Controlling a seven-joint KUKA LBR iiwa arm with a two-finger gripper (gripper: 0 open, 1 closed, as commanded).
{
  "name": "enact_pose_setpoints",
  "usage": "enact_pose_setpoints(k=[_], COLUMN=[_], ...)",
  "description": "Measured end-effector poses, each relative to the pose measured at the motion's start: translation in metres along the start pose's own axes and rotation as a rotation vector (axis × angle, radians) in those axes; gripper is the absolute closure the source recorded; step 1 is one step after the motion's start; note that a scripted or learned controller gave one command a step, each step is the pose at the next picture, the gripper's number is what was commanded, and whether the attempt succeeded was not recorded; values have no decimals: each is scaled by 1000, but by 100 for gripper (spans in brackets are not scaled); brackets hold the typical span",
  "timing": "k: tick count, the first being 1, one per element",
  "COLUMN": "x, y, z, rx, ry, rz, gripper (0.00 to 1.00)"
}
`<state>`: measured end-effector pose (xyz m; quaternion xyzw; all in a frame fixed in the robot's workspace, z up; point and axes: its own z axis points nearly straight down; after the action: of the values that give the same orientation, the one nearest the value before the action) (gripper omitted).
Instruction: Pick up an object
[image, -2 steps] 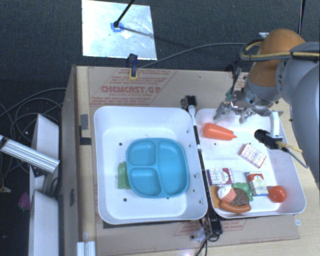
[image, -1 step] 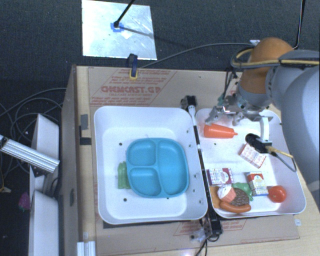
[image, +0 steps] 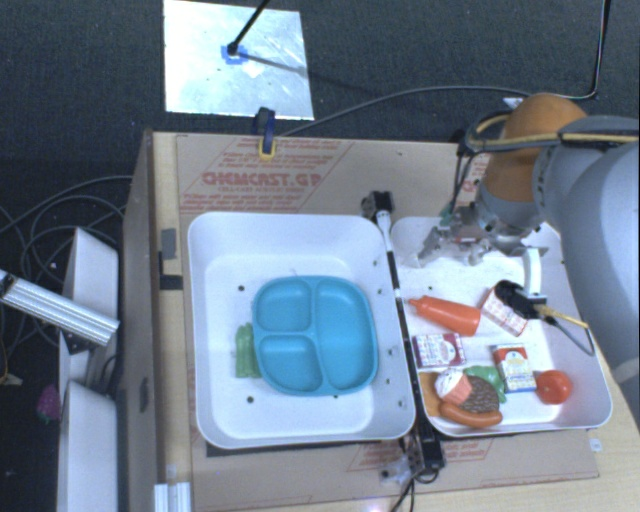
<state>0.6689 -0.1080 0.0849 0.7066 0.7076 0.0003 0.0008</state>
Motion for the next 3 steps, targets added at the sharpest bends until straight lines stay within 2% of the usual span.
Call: enact_pose_setpoints(k=[1, 2, 3], x=[-49, -20, -47], y=[-53, -82, -139], z=[-60, -5, -5], rx=[-1, -12, -15], ry=[-1, -5, -5], rz=[0, 1, 0], gripper=[0, 0, 0])
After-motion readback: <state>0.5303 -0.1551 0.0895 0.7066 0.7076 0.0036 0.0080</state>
